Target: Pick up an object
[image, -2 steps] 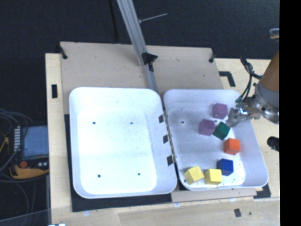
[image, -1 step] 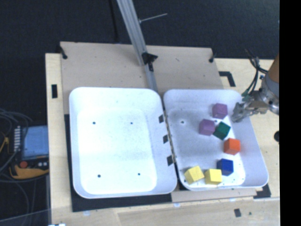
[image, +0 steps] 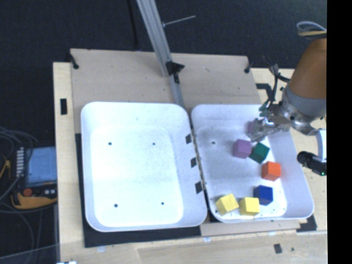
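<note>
Nearest the camera, along the front wall of the right bin, two yellow blocks are seen side by side, almost touching, with a blue cube just beside them toward the right. A little farther back an orange cube is found, apart from the blue one. Behind it a green cube and a purple cube are set close together, seemingly in contact, though the blur makes this uncertain.

The gripper is seen just behind these two, above the purple and green cubes, carried by the grey arm with the orange band reaching in from the right. Whether the fingers are spread or pressed together cannot be told from this slant; no object is seen between them.

Open floor is left in the right bin toward its left wall and back corner. The blocks are crowded toward the right and front walls, so little room is left between them and the rim.

The left bin is seen beside it, the two rims meeting at the middle. Beyond the bins a slanted metal rail is seen crossing the bench.
</note>
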`<action>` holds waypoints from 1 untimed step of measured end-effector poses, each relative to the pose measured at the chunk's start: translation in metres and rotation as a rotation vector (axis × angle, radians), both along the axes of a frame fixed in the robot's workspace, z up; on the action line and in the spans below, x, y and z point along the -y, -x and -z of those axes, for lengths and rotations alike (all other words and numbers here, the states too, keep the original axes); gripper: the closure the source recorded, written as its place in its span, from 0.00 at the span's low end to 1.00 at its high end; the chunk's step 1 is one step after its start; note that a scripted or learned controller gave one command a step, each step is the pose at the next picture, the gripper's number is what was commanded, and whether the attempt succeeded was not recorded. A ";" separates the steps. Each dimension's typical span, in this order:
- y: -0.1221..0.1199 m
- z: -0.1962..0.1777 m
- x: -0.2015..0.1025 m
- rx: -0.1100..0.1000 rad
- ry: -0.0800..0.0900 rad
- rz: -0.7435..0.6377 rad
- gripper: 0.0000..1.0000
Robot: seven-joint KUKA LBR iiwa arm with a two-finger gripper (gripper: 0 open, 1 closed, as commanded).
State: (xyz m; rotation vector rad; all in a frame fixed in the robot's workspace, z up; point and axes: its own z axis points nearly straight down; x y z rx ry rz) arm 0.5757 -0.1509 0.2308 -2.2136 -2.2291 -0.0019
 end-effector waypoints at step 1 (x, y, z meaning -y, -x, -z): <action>-0.015 0.006 -0.059 -0.002 -0.001 -0.001 1.00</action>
